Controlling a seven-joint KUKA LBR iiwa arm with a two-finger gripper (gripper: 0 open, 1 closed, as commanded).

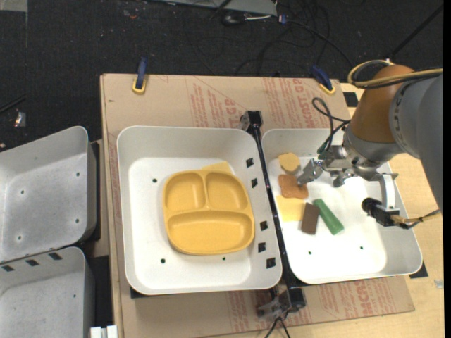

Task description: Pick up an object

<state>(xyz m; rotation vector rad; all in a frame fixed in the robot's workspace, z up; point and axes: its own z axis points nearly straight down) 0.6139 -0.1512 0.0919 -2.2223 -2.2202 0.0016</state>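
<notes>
The gripper [318, 170] hangs over the upper part of the right bin [366, 259], its metal fingers pointing toward the cluster of small objects along the bin's left side. Whether those fingers are spread or pressed together I cannot tell from this slanted view; nothing is visibly pinched between them.

Just beyond the fingertips, on the side away from the arm, lies a brown block [292, 186], touching or nearly touching the tool. Slightly past it and further up sits a round tan piece [288, 162]. Below the gripper, toward the bin's near edge, a flat yellow piece [290, 206] lies under or against the brown block, and beside that a dark brown bar [309, 218] and a green bar [328, 216] rest side by side, angled. Well away from the tool, the left bin [141, 259] holds a yellow divided tray [208, 213].

The likely target is the brown block. The risk, as I judge it, is crowding: the objects are packed close, so a descending finger may land on top of a piece rather than beside it, or nudge the block against the bin wall. A closing grip could also catch two pieces at once or skid off the flat yellow one, coming up with nothing
</notes>
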